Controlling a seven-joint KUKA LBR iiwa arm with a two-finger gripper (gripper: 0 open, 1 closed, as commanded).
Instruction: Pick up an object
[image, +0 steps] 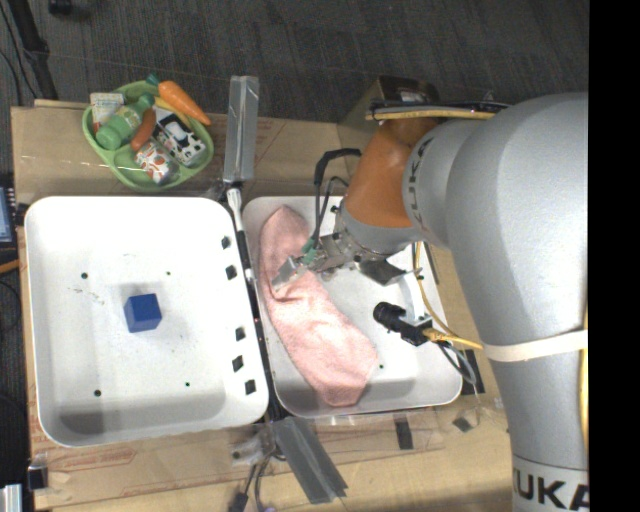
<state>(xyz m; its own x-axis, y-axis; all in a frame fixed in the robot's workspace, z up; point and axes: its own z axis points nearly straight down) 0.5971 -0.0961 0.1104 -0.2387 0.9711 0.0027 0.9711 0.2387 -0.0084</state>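
Arm: the grey KUKA arm with an orange band reaches in from the right and bends down over the right-hand shallow white bin.
Pincer: the two-finger pincer sits low at the upper left part of the right bin, its tips touching the cloth; whether it is spread or pinched onto the fabric I cannot tell from this angle.
Cloth: a soft pink terry cloth lies stretched along the left side of the right bin, from near the top wall down toward the bottom wall, slightly bunched beneath the pincer.
Left bin: the left-hand shallow white bin holds a small blue cube, left of its middle and well apart from the pincer.
Bowl: a green plastic bowl of toy food, with an orange carrot on top, stands on the counter just above the left bin.
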